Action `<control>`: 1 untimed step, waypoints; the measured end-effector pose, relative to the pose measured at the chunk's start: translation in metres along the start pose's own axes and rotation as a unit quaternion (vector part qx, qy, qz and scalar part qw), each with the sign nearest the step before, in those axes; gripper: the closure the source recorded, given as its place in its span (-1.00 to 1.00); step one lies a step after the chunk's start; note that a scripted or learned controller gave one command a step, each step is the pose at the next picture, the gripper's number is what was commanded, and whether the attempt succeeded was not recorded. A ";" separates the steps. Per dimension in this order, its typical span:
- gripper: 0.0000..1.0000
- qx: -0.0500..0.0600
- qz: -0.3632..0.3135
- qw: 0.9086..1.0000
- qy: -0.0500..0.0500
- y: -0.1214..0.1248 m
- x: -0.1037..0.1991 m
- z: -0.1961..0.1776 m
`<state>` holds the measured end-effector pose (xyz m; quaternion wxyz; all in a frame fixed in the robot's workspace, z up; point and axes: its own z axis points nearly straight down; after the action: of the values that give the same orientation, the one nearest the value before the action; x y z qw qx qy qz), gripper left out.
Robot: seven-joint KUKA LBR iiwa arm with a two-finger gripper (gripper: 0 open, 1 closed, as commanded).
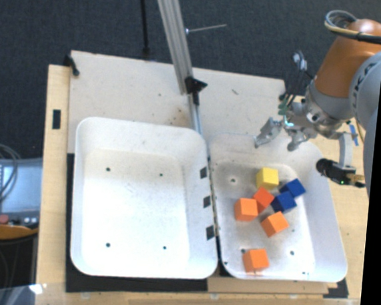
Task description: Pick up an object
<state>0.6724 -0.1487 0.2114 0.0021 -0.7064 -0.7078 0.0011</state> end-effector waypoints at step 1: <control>-1.00 -0.002 -0.001 1.000 -0.002 0.001 -0.001 -0.004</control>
<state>0.6731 -0.1500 0.2153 -0.0011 -0.7057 -0.7085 0.0011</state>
